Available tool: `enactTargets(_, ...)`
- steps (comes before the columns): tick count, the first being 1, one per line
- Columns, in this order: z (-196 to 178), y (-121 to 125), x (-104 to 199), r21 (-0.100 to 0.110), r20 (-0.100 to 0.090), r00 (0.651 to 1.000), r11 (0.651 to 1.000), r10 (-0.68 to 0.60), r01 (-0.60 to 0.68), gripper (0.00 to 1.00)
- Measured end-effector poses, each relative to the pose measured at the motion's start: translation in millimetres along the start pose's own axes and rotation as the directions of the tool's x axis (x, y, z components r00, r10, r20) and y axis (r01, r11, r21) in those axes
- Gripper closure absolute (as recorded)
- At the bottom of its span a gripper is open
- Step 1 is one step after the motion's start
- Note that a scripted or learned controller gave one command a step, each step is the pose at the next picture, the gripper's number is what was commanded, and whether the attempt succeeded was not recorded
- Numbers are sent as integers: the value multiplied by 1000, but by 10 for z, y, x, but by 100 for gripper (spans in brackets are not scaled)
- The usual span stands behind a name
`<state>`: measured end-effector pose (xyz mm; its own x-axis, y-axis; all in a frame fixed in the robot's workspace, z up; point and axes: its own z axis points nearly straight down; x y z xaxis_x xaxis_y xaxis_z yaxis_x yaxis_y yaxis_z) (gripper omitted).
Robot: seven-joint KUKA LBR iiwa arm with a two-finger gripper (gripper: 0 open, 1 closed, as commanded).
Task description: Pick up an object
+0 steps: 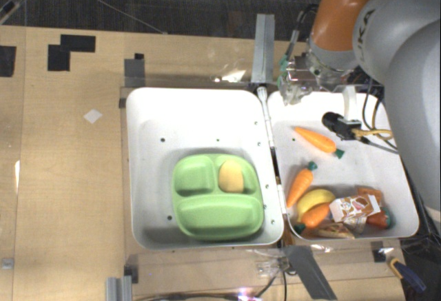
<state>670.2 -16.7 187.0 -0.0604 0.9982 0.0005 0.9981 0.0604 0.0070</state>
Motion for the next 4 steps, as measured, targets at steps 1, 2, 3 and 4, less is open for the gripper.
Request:
enactTargets(1, 4, -2, -2, 1, 0, 1000, 1000, 0, 0, 0)
enactTargets(2, 10, -31, -15, 3, 1, 998, 998, -58, 58, 0)
enactTargets(3, -658, -293, -927, 0, 2, 998, 998, -65, 65, 0)
enactTargets(4, 385, -657, -844, 3, 0, 999, 999, -48, 48, 0)
